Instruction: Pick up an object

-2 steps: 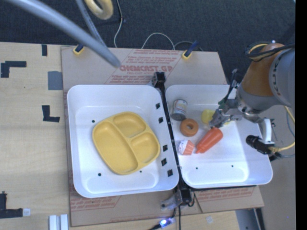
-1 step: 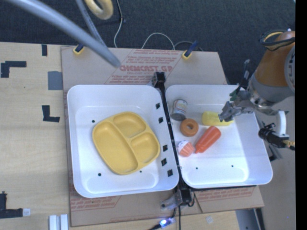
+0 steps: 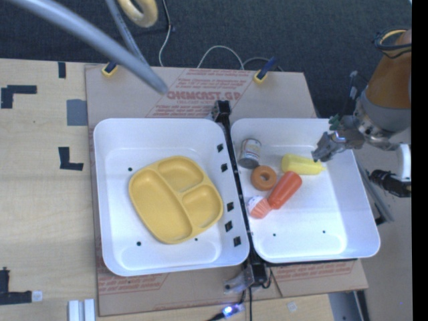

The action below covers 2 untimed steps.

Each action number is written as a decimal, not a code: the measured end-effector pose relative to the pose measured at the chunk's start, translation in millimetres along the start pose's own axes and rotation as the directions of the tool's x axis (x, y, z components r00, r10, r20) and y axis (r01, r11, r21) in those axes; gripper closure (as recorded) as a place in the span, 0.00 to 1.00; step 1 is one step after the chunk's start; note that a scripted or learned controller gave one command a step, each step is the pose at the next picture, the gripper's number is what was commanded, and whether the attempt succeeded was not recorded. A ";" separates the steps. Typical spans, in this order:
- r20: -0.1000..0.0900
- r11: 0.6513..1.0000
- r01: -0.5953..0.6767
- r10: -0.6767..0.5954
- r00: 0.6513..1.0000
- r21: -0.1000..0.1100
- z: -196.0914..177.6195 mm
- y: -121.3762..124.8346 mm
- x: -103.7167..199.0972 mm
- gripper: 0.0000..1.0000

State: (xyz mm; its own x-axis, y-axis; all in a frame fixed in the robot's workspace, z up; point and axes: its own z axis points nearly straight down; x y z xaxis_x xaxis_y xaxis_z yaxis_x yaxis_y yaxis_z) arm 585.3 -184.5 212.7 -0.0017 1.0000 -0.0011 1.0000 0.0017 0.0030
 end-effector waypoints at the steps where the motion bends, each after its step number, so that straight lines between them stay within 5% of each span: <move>1: -0.002 1.000 0.005 -0.005 1.000 0.003 -1.9 20.5 55.1 1.00; 2: -0.001 1.000 0.004 -0.004 1.000 0.004 5.6 35.1 108.6 1.00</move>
State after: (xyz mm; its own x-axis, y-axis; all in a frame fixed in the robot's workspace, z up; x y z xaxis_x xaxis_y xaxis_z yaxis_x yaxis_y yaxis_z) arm 620.2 -75.9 207.1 -0.0054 1.0000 0.0002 1.0000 0.0054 -0.0010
